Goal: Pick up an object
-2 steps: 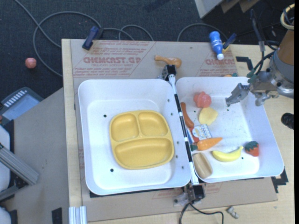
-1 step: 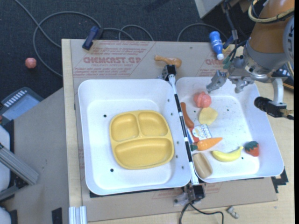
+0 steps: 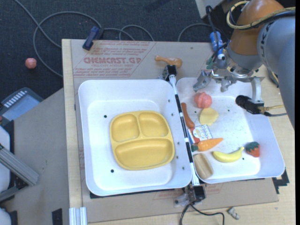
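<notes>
Your likeliest target, the pink round toy (image 3: 203, 100), lies in the right bin (image 3: 269, 139), just below and in front of the claw (image 3: 216, 78), with the yellow lump (image 3: 209, 116) touching it on the far side from the claw. The claw hangs over the bin's back edge, holding nothing you can see; whether it stands wide or narrow, I cannot tell. Farther from the claw sit the carrot (image 3: 209, 144), the banana (image 3: 228, 155), and the yellow tray (image 3: 140, 139) in the left bin (image 3: 91, 125).
</notes>
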`<action>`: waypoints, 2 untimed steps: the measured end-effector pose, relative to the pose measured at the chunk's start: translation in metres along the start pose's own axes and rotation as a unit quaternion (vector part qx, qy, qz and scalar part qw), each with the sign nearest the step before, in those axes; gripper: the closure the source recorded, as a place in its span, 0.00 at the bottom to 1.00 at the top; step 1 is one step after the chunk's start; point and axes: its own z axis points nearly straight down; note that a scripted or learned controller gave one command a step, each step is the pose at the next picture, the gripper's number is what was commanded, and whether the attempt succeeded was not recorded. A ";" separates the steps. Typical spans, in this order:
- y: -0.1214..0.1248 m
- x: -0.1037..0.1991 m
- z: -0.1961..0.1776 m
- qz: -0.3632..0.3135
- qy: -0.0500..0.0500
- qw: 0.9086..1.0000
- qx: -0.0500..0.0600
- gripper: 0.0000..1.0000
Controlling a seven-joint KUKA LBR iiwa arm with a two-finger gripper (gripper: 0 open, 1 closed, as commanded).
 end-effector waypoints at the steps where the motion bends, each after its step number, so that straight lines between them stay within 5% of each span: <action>1: -0.015 0.003 0.069 0.000 0.000 1.000 0.002 0.00; 2: -0.013 0.003 0.056 0.000 0.000 1.000 -0.002 1.00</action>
